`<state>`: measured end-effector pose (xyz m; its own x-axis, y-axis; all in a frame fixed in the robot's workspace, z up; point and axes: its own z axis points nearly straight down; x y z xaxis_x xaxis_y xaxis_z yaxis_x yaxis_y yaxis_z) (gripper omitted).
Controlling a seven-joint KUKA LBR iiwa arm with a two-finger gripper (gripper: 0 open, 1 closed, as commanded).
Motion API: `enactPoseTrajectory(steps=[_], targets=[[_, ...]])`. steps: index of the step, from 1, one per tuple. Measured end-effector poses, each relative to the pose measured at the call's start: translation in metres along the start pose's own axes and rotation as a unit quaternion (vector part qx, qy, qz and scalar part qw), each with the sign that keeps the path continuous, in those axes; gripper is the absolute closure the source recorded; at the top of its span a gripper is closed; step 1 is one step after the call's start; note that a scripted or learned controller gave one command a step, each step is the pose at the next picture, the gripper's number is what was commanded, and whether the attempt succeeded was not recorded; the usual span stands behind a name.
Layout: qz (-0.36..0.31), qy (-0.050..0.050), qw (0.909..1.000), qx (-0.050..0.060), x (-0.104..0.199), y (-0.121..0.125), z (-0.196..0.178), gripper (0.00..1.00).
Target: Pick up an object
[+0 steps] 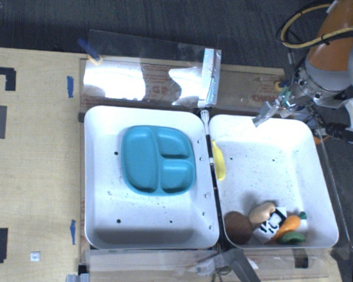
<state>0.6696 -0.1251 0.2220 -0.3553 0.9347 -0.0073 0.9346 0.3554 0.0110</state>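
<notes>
two shallow white bins are counted on the desk (34, 159), side by side: a left bin (95, 221) and a right bin (321, 192). one blue divided tray (159, 160) is recorded in the left bin, lying flat near its middle, with three compartments visible. one yellow object (218, 160) is noted against the left wall of the right bin, just beside the divide between the bins. four small items are counted in a cluster at the lower edge of the right bin, touching or nearly touching one another: one dark brown rounded object (238, 227), one tan rounded object (262, 211), one black-and-white object (272, 225), and one orange carrot-like toy (287, 226) with green at its end. one arm is recorded at the upper right of the frame, its orange band (342, 28) visible. the gripper (266, 115) is seen at the upper rim of the right bin, tilted toward the lower left. whether the fingers are spread or pressed together cannot be told. nothing is seen between them. the cluster of small items lies well apart from the gripper, toward the lower right of the frame; the yellow object lies nearer, below and to the left of it.
</notes>
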Motion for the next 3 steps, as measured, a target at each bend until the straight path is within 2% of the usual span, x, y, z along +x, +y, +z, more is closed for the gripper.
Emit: enactPoseTrajectory(steps=[1,2,3], targets=[[0.0,0.002,1.0,0.004,0.001,-0.002,0.005,0.0],[-0.053,0.002,0.9986,0.003,0.018,0.005,-0.011,0.0],[0.153,0.004,0.9881,0.008,0.027,-0.041,0.077,0.0]])
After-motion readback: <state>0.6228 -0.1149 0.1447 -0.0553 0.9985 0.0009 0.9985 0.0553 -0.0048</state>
